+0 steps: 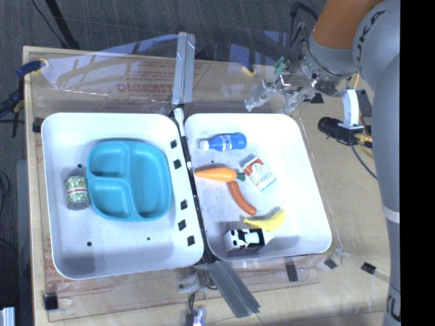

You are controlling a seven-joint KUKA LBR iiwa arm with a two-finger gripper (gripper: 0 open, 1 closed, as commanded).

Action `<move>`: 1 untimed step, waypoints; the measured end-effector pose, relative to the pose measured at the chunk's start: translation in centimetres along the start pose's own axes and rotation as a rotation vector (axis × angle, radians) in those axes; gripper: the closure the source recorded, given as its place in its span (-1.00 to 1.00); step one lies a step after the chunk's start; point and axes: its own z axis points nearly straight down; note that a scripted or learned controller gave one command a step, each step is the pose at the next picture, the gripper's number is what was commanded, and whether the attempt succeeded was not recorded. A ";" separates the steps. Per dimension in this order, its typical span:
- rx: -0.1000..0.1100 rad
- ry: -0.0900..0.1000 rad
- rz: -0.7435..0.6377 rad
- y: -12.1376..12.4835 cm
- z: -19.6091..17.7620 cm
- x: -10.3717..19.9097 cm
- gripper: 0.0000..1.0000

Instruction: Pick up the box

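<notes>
Two shallow white bins sit side by side on the counter (346, 182). The left bin (61, 236) holds two things: one blue divided plate (129, 180) and one small can (77, 191) just left of it. The right bin (309, 202) holds six: one blue bottle (224, 142) at the far side, one carrot (216, 174), one sausage (241, 197), one banana (266, 219), one black-and-white carton (245, 238) at the near edge, and the one box (258, 173). The box lies flat near the middle of the right bin, just right of the carrot's green tip and just beyond the sausage. Its long axis runs on a diagonal, from far-left to near-right. It is small and rectangular, with a white face, a red patch and some printing too small to read. The gripper (282, 95) hangs beyond the far rim of the right bin, over the counter and well apart from the box; whether its fingers are spread or pressed together cannot be told.
</notes>
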 end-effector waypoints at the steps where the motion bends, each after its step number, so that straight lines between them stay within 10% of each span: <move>1: 0.001 0.000 -0.026 -2.9 18.9 2.2 -1.00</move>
